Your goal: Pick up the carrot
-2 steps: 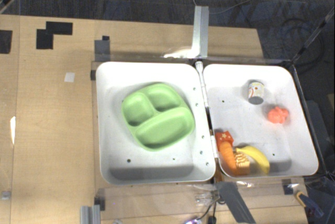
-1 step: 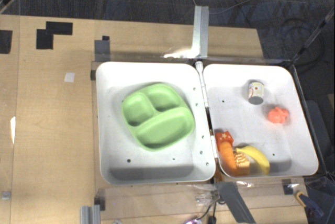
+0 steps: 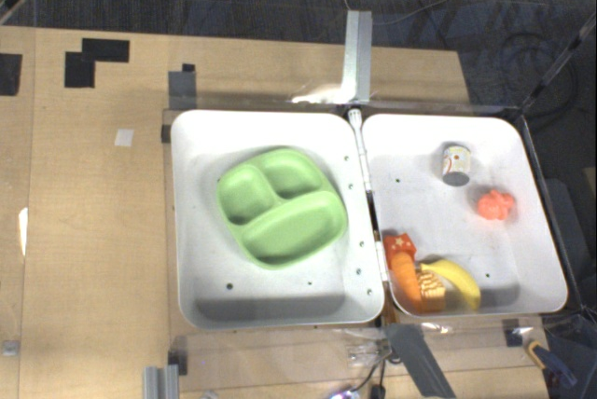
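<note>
The carrot (image 3: 407, 279) is an orange stick lying in the near left corner of the right bin (image 3: 522, 201). It rests against a yellow banana (image 3: 457, 280), with a packet of fries (image 3: 431, 285) between them and a small red item (image 3: 400, 245) just beyond its far end.
The left bin (image 3: 196, 201) holds a green sectioned plate (image 3: 281, 204). In the right bin a small can (image 3: 455, 164) lies near the back and an orange-pink toy (image 3: 496, 205) sits toward the right wall. A metal post (image 3: 358, 52) stands behind the bins.
</note>
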You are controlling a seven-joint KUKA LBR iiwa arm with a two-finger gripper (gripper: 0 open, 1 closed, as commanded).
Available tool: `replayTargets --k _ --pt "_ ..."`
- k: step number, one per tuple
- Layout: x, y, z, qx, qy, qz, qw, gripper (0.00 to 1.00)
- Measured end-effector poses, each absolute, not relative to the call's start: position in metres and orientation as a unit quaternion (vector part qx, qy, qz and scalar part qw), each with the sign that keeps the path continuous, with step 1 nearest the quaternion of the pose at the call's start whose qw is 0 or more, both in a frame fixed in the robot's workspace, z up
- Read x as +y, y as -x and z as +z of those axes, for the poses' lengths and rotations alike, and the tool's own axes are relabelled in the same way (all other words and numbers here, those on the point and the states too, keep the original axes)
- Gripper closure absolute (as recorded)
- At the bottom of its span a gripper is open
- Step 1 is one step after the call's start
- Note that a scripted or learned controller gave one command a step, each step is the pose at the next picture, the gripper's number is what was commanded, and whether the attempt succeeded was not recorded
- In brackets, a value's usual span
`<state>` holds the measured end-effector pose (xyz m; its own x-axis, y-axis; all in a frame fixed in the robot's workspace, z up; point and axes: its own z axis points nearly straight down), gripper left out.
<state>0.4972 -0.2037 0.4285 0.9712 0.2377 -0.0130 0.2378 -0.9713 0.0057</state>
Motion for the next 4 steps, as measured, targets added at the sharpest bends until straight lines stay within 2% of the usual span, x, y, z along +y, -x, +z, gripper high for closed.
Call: replayTargets --k 1,2,3,4 --pt "-0.203 -0.501 0.436 0.128 -0.992 -0.0082 0.005 1.0" --pt "-0.206 -0.488 0.229 0.253 -0.967 -0.002 -0.001 1.0" --pt "-0.207 -0.491 0.088 0.293 -0.956 0.0037 0.001 1.0" --pt "-0.203 -0.494 0.088 0.295 -0.955 0.0076 0.0 0.0"
